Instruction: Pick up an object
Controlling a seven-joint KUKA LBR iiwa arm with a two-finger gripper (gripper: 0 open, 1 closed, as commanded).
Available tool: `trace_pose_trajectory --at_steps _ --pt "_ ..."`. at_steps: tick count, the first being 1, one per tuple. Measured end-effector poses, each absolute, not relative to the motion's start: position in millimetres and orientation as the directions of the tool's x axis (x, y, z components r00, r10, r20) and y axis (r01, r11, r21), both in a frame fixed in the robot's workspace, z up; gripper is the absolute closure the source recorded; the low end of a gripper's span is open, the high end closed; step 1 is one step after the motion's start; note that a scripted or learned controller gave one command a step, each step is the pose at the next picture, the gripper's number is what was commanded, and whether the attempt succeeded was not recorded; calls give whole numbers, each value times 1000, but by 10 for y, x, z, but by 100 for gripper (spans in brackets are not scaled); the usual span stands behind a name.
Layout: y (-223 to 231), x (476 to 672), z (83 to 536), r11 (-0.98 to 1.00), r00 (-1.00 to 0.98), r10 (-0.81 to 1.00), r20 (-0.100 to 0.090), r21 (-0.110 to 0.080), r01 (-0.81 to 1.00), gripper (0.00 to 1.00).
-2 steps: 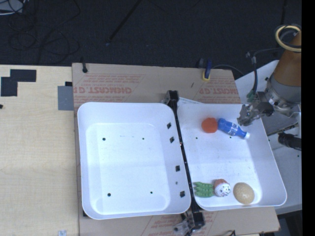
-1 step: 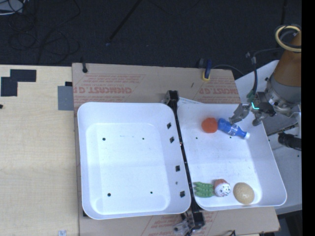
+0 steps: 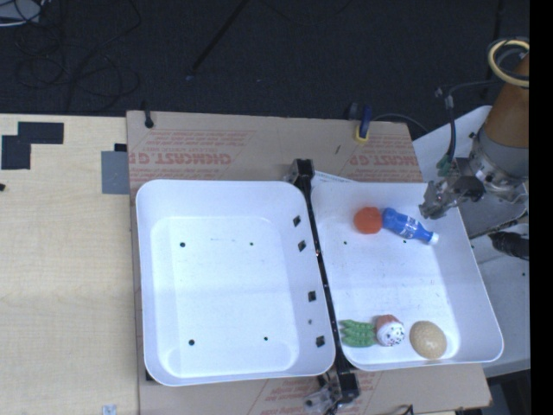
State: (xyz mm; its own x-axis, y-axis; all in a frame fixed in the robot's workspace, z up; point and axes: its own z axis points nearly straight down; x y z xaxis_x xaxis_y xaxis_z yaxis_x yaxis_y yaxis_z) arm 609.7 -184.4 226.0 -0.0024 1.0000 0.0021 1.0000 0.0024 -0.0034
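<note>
2 white bins side by side on a cardboard sheet (image 3: 259, 145), arm in from the right. Near edge of the right bin (image 3: 484, 335): 3 items in a row — green leafy toy (image 3: 356, 332) at the left, white-and-red spotted ball (image 3: 390, 331) touching its right end, tan egg-shaped piece (image 3: 428, 339) just beside that, close to the bin's near right corner. Middle of the right bin floor is bare white. Farther back in the same bin: orange ball (image 3: 368, 220) and a small blue bottle (image 3: 408, 226) lying on its side just right of it, cap end pointing toward the right wall; the 2 look nearly touching, can't tell if they actually are. Left bin (image 3: 147, 301) has just its dark floor holes showing. Black clips (image 3: 302, 173) run along the seam between the 2 bins. Gripper (image 3: 436, 201) sits over the far right rim of the right bin, just above and right of the bottle's cap end, apart from it; nothing between the fingers. Can't tell whether the jaws are apart or together, too small and dark from this angle. Orange band and grey wrist behind it at the right. Beyond the bins: blue-and-yellow clamp (image 3: 364, 124) on the cardboard's far edge, then dark floor with cables.
</note>
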Motion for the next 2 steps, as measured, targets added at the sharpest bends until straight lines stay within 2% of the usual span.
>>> trace_pose_trajectory --at_steps 1,2 --pt "-1845 6095 2257 2 -2 1000 2 -4 1000 0" --pt "-1854 6095 2355 3 -3 1000 3 -4 1000 100"
